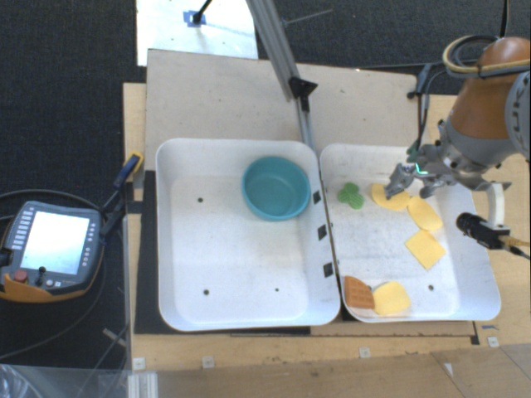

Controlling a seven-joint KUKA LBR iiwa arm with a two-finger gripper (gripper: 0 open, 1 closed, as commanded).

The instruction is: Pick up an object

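My gripper point(401, 181) hangs low over the far part of the right bin point(365, 164), its tips right at a flat yellow piece point(387, 198). Whether the piece is between the tips cannot be made out. In the same bin lie a small green object point(350, 195), a yellow oval point(425, 215), a yellow square slice point(426, 249), a rounded yellow piece point(391, 298) and a brown biscuit-like piece point(358, 293). A teal bowl point(275, 187) sits at the far right of the left bin point(191, 247).
A grey pole point(278, 44) slants down to the divider between the bins. A teach pendant point(50, 247) lies left of the bench. A black cable part point(481, 229) of the arm overhangs the right bin's right side.
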